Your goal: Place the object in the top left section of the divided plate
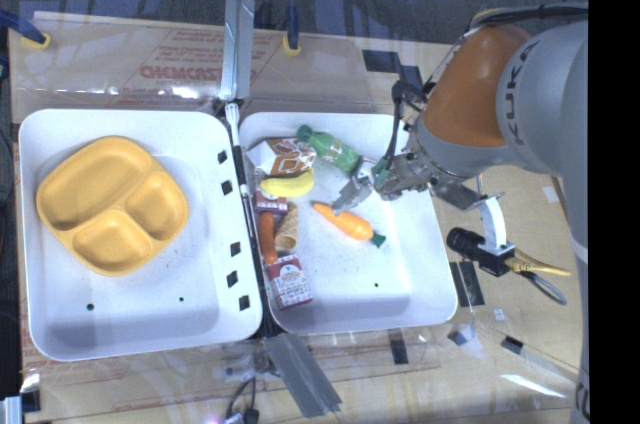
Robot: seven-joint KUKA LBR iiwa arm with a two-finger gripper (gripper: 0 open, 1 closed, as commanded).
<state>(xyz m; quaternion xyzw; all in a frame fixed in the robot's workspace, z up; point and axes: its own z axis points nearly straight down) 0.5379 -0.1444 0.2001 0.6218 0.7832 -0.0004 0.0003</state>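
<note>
Carrot (345, 223), toy, lies loose near middle of right bin (420, 297), green stem end pointing lower right. Likely light, stiff, smooth plastic; tapered, so best taken across the thick middle. Gripper (352, 194) hovers just above its tip; jaws look parted, nothing between them. Banana (287, 184), bottle (330, 150), packets crowd the bin's left side. Yellow divided plate (110, 202) sits in left bin (60, 332), with open room around it.
</note>
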